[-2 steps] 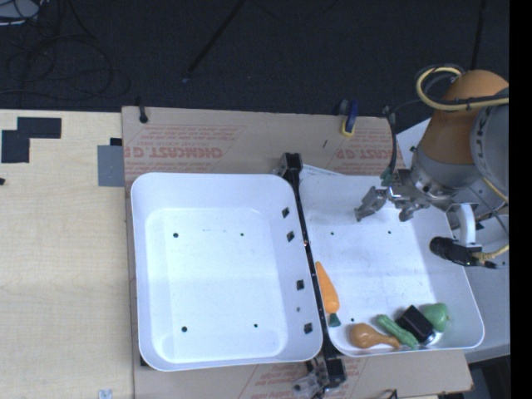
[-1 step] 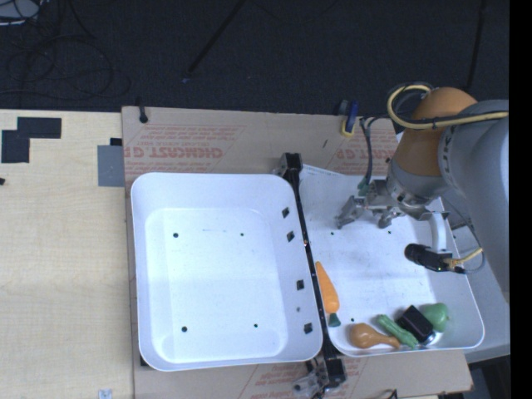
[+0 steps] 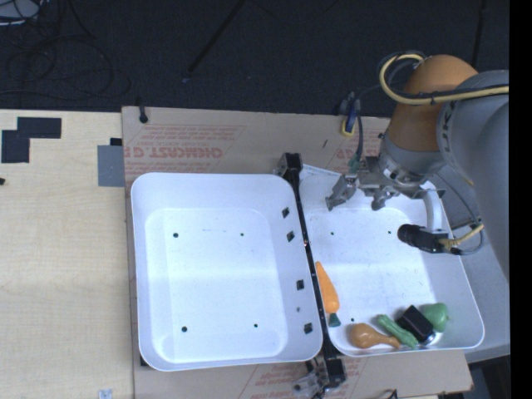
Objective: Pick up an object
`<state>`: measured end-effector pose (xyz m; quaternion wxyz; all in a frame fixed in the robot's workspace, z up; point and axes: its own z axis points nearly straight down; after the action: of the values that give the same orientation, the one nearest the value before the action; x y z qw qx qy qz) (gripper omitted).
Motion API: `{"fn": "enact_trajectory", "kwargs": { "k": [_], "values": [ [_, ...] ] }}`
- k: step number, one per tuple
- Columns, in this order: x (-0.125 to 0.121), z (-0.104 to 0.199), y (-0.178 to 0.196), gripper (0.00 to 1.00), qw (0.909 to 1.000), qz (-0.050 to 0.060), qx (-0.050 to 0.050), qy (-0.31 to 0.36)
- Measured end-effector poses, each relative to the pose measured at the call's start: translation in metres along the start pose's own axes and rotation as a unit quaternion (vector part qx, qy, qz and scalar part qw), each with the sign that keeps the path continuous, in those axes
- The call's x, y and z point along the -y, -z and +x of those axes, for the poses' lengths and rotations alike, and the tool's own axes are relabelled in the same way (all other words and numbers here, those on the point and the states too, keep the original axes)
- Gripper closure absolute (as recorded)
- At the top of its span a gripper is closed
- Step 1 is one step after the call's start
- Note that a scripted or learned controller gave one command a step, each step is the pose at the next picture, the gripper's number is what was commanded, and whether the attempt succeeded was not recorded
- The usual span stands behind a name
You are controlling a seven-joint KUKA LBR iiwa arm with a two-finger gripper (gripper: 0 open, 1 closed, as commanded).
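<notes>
My gripper (image 3: 360, 198) hangs over the far end of the right bin (image 3: 465, 293). It is open, with nothing between its fingers (image 3: 339, 196). An orange carrot-like piece (image 3: 327, 288) lies against that bin's left wall, well in front of the gripper. In the near right corner sits a cluster: a tan pear-shaped piece (image 3: 370, 336), a long green piece (image 3: 396, 330), a black block (image 3: 416, 323) and a round green piece (image 3: 434, 313).
The left bin (image 3: 141, 223) stands beside the right one, and a black divider strip (image 3: 301, 248) with clips runs between them. Both rest on cardboard (image 3: 208, 144). A black cable end (image 3: 420, 238) hangs from the wrist over the right bin.
</notes>
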<state>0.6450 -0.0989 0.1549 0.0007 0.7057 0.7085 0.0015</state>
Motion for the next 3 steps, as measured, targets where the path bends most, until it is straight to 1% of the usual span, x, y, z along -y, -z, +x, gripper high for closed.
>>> {"fn": "enact_trajectory", "kwargs": {
  "k": [1,2,3],
  "values": [
    [0.003,0.015,-0.071,0.00,1.0000,0.005,0.000,-0.001],
    [0.002,0.014,-0.058,1.00,1.0000,0.004,0.000,-0.002],
    [0.009,0.078,0.039,1.00,1.0000,-0.002,-0.001,0.001]
  ]
}}
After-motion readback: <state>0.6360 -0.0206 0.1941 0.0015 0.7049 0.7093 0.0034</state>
